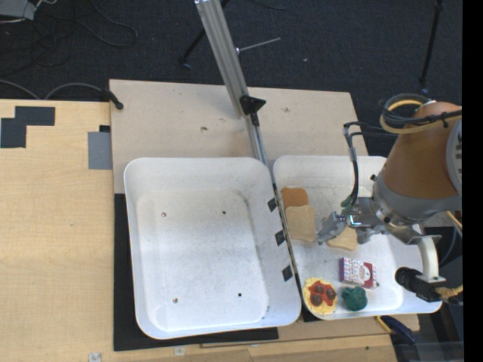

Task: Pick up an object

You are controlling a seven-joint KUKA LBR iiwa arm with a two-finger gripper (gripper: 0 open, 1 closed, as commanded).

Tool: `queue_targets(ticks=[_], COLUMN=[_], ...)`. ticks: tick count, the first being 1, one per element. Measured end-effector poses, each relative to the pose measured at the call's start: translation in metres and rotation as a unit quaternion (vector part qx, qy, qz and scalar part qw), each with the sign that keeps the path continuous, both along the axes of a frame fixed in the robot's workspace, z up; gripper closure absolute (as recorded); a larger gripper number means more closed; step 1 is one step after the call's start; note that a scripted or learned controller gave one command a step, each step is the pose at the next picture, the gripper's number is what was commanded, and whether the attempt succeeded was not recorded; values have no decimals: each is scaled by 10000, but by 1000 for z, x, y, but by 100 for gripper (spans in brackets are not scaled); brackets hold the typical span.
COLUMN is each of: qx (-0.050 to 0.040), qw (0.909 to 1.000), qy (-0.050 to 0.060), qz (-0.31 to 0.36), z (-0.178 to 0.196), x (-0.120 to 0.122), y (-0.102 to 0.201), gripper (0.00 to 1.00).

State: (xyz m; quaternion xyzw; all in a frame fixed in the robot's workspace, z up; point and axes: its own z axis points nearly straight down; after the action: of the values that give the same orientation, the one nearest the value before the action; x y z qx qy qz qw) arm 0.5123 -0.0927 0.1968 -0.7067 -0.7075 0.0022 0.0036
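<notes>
In the right bin [324,173] lie several small objects. A brown block [294,197] and a tan sponge-like piece [301,222] sit near its left wall. A pale yellowish piece [343,241] lies under the gripper [337,229], which hangs low over the middle of this bin; I cannot make out its finger spacing. A small white and purple packet [357,271] lies nearer the front. A yellow plate with red bits [320,295] and a green lump [354,299] rest at the front edge.
The left bin [151,194] stands beside the right one, split off by a divider with black clips [278,236]. A metal rail [226,59] slants up from the bins' far edge. The arm's bulky grey and orange wrist [419,164] covers the right bin's right side.
</notes>
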Motion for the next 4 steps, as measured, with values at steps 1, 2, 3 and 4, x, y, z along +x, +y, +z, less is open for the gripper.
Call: queue_targets(ticks=[1,2,3,4], qx=[-4,1,-7,0], qw=[10000,10000,10000,10000], qy=[-27,9,-31,-31], qz=[-28,-11,-12,-44], z=[2,-53,-105,-93], x=[1,-11,-11,-11], y=[-2,-4,-4,-5], gripper=[0,0,0,100])
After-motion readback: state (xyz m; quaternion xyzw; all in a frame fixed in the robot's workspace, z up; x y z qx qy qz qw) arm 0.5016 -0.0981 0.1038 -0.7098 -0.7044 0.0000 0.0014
